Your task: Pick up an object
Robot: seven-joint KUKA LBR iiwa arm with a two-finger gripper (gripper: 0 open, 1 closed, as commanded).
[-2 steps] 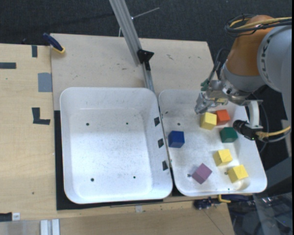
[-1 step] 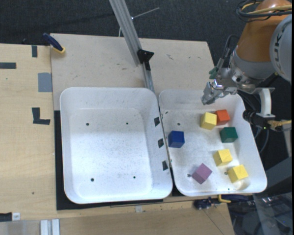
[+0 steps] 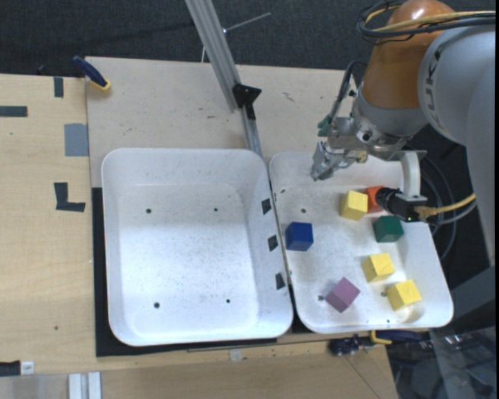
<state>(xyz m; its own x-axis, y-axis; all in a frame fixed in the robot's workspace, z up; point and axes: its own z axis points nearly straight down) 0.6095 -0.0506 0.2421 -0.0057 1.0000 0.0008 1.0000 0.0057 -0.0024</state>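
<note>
The right bin point(image 3: 303, 306) holds several small blocks: a blue cube point(image 3: 298, 236), a purple block point(image 3: 343, 294), a green block point(image 3: 388, 229), an orange piece point(image 3: 375, 199) and three yellow blocks point(image 3: 354, 205), point(image 3: 379, 266), point(image 3: 404, 293). My gripper point(image 3: 324, 169) hangs over the bin's far left corner, above bare floor, well apart from the blue cube and up-left of the nearest yellow block. Nothing shows between its fingers.
The left bin point(image 3: 116, 173) sits beside the right one, sharing a middle rim. A slanted metal pole point(image 3: 224, 65) rises behind the bins. A blue and yellow tool point(image 3: 91, 72) lies at the bench's far left. The grey and orange arm point(image 3: 416, 65) fills the upper right.
</note>
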